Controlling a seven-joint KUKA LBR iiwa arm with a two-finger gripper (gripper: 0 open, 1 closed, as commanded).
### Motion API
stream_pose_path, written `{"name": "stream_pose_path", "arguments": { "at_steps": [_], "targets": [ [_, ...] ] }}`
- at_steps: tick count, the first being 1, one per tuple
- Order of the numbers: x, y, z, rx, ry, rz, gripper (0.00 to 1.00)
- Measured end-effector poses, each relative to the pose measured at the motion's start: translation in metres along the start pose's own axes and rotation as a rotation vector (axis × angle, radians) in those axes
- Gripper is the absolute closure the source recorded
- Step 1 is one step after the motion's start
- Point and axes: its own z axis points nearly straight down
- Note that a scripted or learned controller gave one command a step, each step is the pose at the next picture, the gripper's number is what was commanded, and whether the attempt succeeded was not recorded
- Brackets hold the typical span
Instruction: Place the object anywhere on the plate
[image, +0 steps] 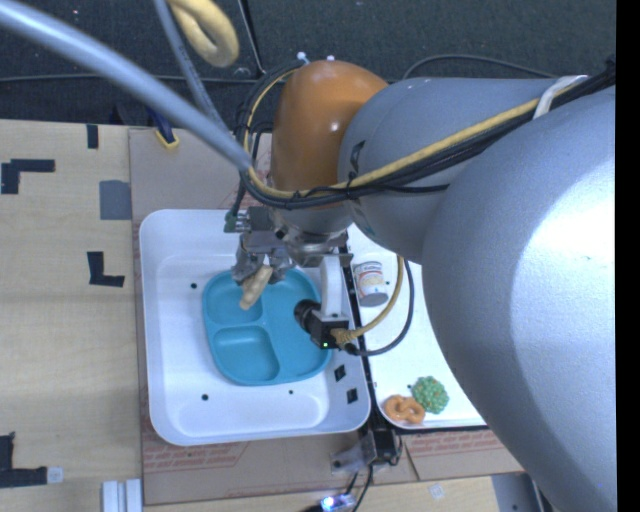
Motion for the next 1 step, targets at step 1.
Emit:
{"name": "stream_pose_path", "arguments": {
  "at_steps": [1],
  "targets": [
    [-0.0037,0.0001,0.0001,0.001,-0.003,0.004,0.0]
  ]
}}
